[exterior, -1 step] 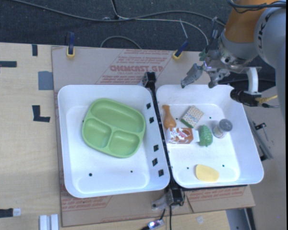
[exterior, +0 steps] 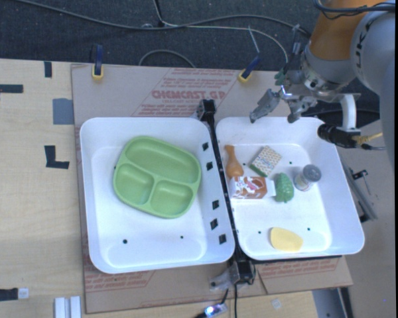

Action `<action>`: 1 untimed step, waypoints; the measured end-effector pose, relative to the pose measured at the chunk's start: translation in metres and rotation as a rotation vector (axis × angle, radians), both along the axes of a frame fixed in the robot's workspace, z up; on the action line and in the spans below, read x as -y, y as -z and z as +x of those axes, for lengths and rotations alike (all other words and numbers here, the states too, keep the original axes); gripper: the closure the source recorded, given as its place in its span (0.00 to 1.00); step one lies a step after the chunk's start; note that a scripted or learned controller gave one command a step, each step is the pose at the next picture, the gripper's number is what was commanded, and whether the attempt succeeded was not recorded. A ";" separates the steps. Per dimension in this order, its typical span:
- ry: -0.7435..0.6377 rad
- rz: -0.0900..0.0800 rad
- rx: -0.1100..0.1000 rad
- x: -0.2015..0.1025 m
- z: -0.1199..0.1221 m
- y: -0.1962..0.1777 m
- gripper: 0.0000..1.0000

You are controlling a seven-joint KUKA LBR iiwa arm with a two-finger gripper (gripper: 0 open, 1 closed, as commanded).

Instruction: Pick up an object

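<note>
Well below the open, empty hand [exterior: 276,111] lies the cracker [exterior: 266,159].

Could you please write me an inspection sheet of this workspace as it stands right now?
Surface: two shallow white bins, left bin and right bin, on brown cardboard over a wooden bench.
Job's things: in the right bin, an orange bottle-shaped piece, a checkered packet, a red and white packet, a green lump, a grey round piece, a yellow piece.
Clutter: green divided tray in the left bin.
Grippers: claw open, holding nothing, above the right bin's far rim.
Cables: black cables across the dark floor behind.
Surroundings: clamps on the cardboard's far edge; black tape marks on the bench.
</note>
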State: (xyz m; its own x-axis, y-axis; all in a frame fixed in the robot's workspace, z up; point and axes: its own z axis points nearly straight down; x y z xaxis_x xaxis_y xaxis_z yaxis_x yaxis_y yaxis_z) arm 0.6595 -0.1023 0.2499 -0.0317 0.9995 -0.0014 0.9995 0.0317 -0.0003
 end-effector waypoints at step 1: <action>0.031 0.001 -0.005 -0.004 0.000 0.045 0.00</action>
